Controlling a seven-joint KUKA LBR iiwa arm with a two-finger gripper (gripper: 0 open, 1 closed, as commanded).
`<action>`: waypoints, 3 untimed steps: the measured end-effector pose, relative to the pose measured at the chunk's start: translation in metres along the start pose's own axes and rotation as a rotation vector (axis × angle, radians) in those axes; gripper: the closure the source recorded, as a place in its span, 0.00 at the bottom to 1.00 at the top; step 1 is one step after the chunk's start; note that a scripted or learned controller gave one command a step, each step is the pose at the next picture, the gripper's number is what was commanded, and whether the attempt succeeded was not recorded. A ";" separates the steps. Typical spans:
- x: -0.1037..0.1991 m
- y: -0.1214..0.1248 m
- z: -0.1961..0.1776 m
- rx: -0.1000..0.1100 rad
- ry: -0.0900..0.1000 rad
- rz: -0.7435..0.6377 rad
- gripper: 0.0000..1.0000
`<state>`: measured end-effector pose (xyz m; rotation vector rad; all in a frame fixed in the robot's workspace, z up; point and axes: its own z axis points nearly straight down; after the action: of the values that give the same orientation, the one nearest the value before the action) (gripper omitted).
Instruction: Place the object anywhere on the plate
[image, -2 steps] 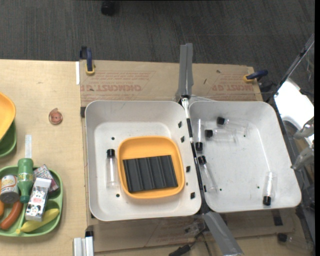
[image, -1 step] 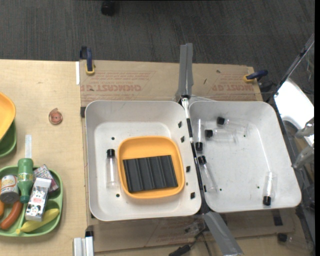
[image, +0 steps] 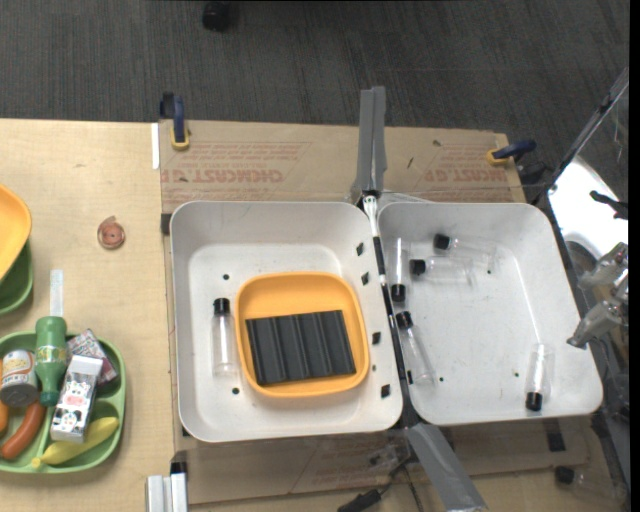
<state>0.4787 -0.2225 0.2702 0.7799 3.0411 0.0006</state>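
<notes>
- Overhead, a clear vial with a black cap lay near the right bin's lower right corner, long axis nearly upright in view.
- The gripper hovered just right of it; its opening could not be told.
- The orange plate sat well left, in the left bin.

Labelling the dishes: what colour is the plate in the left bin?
Yellow-orange, with a dark ribbed insert; the plate shows clearly in the camera view.
</notes>
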 end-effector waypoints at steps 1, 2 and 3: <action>0.000 0.000 -0.027 0.001 -0.001 0.071 0.00; 0.000 0.000 -0.039 0.001 -0.001 0.121 0.00; 0.000 0.000 -0.038 0.001 -0.001 0.111 0.00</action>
<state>0.4789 -0.2221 0.3085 0.9474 2.9925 -0.0014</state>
